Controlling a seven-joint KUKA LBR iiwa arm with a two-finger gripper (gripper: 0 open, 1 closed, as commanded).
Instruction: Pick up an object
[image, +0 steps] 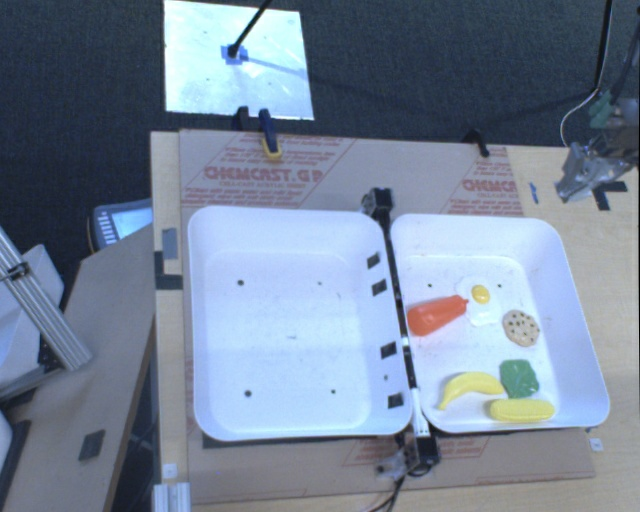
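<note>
In the camera view, two shallow white bins are seen side by side on the bench, the left bin (285, 320) and the right bin (560, 300) touching along a central seam. In the right bin, an orange carrot (436, 315) is seen near the seam, with a fried egg (478, 294) just beside its upper right end. A round cookie (520, 327) is placed to the right of the egg. Lower down, a yellow banana (468, 387) is seen beside a green leafy piece (519, 377), and a yellow corn-like piece (521, 409) lies just below the green one. The gripper (590, 172) is seen at the upper right, above the bench and well apart from the objects; whether it is open or closed cannot be told
</note>
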